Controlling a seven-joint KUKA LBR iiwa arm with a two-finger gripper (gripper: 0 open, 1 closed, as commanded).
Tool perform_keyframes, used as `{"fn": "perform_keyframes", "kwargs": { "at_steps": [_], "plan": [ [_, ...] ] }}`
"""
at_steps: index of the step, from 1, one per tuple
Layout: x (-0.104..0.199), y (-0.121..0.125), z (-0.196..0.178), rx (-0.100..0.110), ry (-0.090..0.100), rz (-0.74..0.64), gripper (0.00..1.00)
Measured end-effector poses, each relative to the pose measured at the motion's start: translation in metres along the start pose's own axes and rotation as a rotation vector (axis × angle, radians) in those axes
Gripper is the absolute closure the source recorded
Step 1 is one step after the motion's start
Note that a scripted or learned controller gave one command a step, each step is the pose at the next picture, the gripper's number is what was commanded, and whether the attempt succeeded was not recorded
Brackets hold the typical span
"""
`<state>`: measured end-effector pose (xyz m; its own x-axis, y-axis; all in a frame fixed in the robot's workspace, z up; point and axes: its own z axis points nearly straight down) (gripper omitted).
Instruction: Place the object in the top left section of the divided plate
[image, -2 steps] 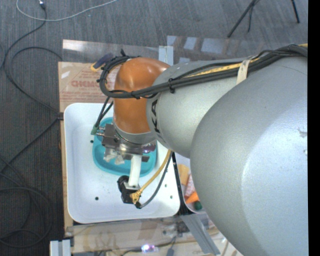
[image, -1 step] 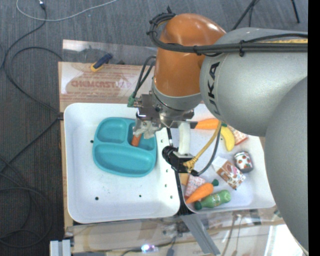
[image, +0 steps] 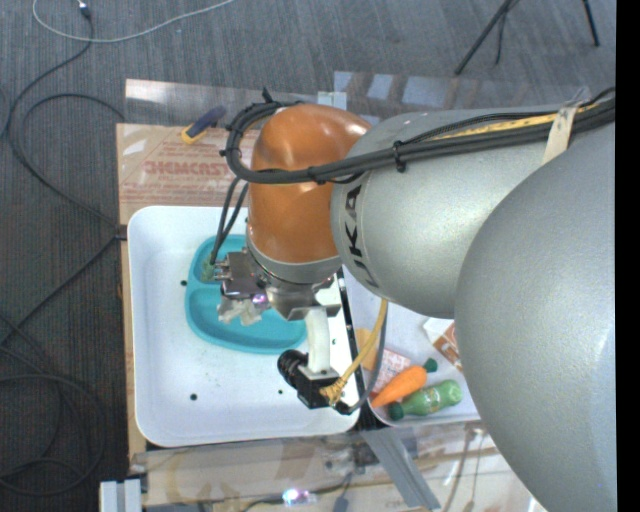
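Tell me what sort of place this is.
Probably a robotics lab test bench. A grey-and-orange arm reaches over two white bins on a bench; one holds a teal divided plate, the other a toy carrot, and cables trail over the carpet.

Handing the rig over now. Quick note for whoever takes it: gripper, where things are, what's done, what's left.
Gripper: low over the teal divided plate in the left bin. From this angle I can't tell whether it carries anything.
Plate: mostly hidden under the wrist; its sections can't be made out.
Right bin: a carrot and a green bottle lie side by side at the near edge.
Done: the arm is over the plate; no placement can be confirmed.
Left: check whether an object is in the top left section; if not, place it.
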<state>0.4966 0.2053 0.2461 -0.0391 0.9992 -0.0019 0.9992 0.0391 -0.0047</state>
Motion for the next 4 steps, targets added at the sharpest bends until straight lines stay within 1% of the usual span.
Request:
{"fn": "perform_keyframes", "kwargs": {
  "at_steps": [1, 2, 3, 4],
  "plan": [
    [-0.02, -0.006, -0.049, -0.003, 0.0, -0.071, 1.0],
    [-0.02, -0.006, -0.049, -0.003, 0.0, -0.071, 0.0],
    [-0.019, -0.006, -0.057, 0.001, -0.002, -0.073, 1.0],
    [-0.001, -0.004, -0.011, 0.0, -0.001, -0.158, 1.0]
  ]
}}
